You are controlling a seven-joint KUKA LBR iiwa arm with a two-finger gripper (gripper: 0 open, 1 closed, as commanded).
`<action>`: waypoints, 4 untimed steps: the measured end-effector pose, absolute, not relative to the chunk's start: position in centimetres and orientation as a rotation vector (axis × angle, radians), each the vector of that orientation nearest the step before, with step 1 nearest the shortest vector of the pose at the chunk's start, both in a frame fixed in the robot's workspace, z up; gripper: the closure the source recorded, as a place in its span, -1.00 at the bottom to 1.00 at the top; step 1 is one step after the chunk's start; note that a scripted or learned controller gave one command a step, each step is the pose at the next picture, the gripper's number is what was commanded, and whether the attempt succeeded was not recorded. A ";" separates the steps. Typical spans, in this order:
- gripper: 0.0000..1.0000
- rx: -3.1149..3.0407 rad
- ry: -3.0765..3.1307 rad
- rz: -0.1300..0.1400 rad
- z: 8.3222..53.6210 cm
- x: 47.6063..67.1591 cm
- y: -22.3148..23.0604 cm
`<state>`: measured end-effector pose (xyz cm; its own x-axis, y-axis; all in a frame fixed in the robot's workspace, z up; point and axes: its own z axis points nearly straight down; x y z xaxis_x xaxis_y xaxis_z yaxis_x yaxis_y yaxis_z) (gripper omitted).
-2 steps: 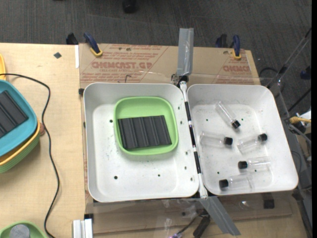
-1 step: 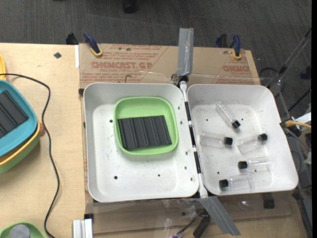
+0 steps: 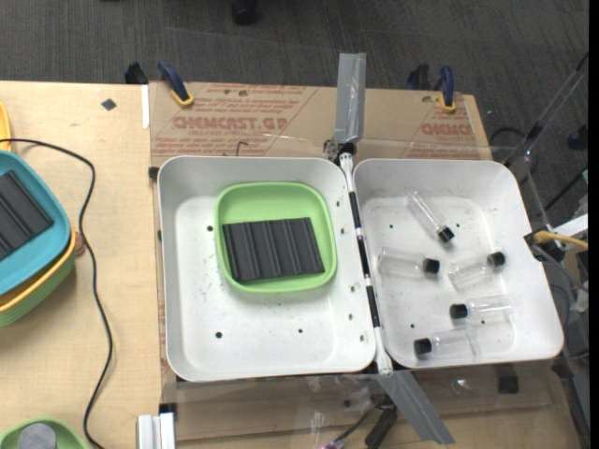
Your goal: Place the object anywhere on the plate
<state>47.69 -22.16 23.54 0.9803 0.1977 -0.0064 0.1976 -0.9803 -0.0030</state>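
A green square plate (image 3: 274, 201) with a dark ribbed insert (image 3: 273, 249) sits in the left white bin (image 3: 187, 325), toward its back. Several clear plastic vials with black caps lie scattered in the right white bin (image 3: 524, 251): one near the back (image 3: 430, 219), one in the middle (image 3: 408, 267), one to the right (image 3: 475, 270), and two near the front (image 3: 479, 308) (image 3: 445, 346).
A stack of teal and yellow trays (image 3: 28, 241) stands on the wooden bench at the far left, with a black cable (image 3: 94, 251) running past it. Cardboard (image 3: 243, 115) held by blue clamps lies behind the bins. A grey strip (image 3: 349, 101) rises between them.
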 end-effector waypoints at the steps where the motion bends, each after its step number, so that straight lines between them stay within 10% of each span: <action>1: -1.00 -3.124 -0.312 0.011 23.1 47.7 -22.1; 4: -1.00 -3.124 -0.313 0.010 23.0 47.7 -22.1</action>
<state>47.72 -22.11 22.96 0.9801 0.1985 -0.0058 0.1985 -0.9801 -0.0025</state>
